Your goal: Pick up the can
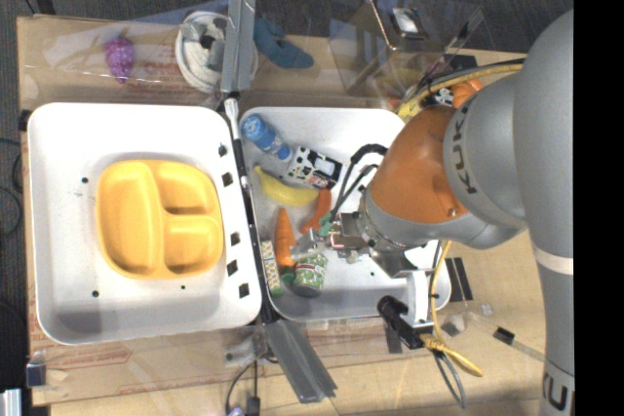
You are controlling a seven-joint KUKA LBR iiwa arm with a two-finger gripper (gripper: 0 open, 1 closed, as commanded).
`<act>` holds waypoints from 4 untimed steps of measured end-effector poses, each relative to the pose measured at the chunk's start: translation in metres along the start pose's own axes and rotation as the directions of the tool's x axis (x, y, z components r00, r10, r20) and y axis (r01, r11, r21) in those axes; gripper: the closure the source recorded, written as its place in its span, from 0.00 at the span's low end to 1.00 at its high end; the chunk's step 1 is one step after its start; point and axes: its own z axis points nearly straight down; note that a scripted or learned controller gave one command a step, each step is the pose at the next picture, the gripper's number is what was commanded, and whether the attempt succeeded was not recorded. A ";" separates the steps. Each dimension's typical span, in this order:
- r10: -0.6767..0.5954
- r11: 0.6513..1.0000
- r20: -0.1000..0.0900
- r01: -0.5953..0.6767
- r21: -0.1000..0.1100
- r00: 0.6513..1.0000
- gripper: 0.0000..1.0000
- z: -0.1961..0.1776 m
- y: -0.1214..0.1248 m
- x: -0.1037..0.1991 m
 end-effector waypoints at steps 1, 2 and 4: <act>-0.162 0.987 0.010 0.162 -0.013 0.987 0.00 0.034 0.003 0.009; -0.170 0.985 0.005 0.170 -0.012 0.985 1.00 0.025 0.003 0.011; 0.312 0.950 -0.001 -0.312 -0.004 0.950 0.00 -0.103 0.000 0.011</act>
